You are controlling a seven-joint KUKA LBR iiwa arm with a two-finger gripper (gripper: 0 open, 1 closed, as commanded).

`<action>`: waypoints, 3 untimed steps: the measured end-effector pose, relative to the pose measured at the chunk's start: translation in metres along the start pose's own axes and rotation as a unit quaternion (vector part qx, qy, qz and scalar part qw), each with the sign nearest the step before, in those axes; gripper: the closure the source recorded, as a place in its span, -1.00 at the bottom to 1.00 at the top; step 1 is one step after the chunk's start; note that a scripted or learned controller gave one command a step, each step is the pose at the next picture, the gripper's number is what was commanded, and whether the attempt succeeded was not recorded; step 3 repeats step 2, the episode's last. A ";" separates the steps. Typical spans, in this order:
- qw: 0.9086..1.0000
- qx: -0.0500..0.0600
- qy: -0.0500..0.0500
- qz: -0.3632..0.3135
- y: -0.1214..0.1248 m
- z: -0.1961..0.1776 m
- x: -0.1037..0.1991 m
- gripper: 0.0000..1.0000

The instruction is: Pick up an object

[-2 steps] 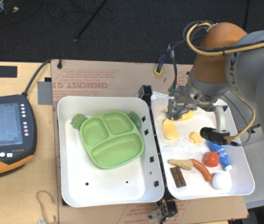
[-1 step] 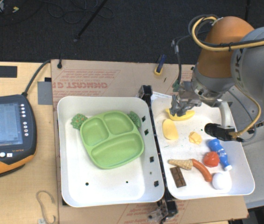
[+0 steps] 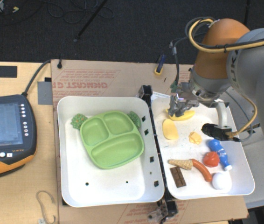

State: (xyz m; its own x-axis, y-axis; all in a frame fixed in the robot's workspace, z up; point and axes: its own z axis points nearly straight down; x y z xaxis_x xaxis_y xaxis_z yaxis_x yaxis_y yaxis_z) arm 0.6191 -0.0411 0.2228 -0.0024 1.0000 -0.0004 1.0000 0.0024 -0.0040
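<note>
My gripper [image 3: 179, 108] hangs low over the far left part of the right bin [image 3: 244, 183]. Its tip is right at a flat yellow banana-shaped piece [image 3: 186, 116], which sticks out below it. I cannot make out whether it touches that piece. Just in front lies a pale yellow rounded fruit [image 3: 170, 130]. A small yellow chunk [image 3: 195, 137] rests to its right.
The right bin also holds a blue bottle [image 3: 219, 151], a red tomato [image 3: 211, 159], a white ball [image 3: 221, 181], an orange sausage [image 3: 202, 170], a cone [image 3: 180, 163] and a brown bar [image 3: 177, 177]. A green divided tray [image 3: 113, 139] fills the left bin [image 3: 71, 181].
</note>
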 end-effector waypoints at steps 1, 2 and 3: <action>1.000 0.000 0.000 0.001 -0.013 -0.002 0.011 1.00; 1.000 -0.002 0.000 0.001 0.000 -0.011 0.001 1.00; 1.000 -0.002 0.000 0.001 0.000 -0.011 0.001 1.00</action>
